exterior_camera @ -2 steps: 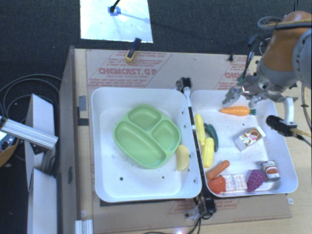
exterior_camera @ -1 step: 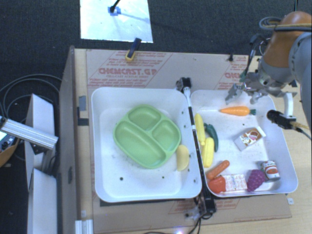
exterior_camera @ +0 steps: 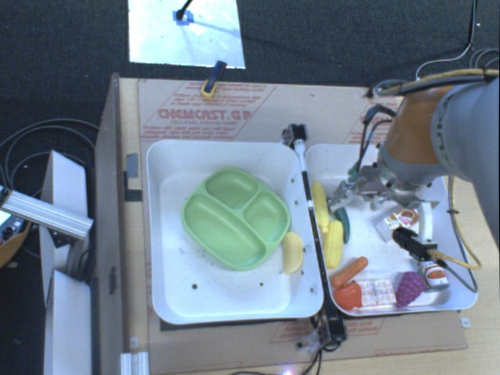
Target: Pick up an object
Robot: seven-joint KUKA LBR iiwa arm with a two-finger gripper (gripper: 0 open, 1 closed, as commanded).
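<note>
My gripper (exterior_camera: 351, 191) hangs low over the upper left part of the right bin (exterior_camera: 462, 278), with the grey arm and its orange band (exterior_camera: 414, 135) behind it. Just left of the gripper lies a long yellow toy (exterior_camera: 319, 197). A dark green piece (exterior_camera: 343, 223) and a second yellow toy (exterior_camera: 333, 245) sit below it. An orange carrot (exterior_camera: 349, 270), a red piece (exterior_camera: 349, 296), a pink-white pack (exterior_camera: 380, 291), purple grapes (exterior_camera: 409, 287) and a small bottle (exterior_camera: 433, 273) line the bin's near side. I see nothing held in the gripper.
The left bin (exterior_camera: 168, 291) holds a green divided plate (exterior_camera: 234, 219) and a pale yellow piece (exterior_camera: 292, 252) by its right wall. A white packet (exterior_camera: 401, 219) lies under the arm. A black divider bar (exterior_camera: 306, 201) runs between the bins.
</note>
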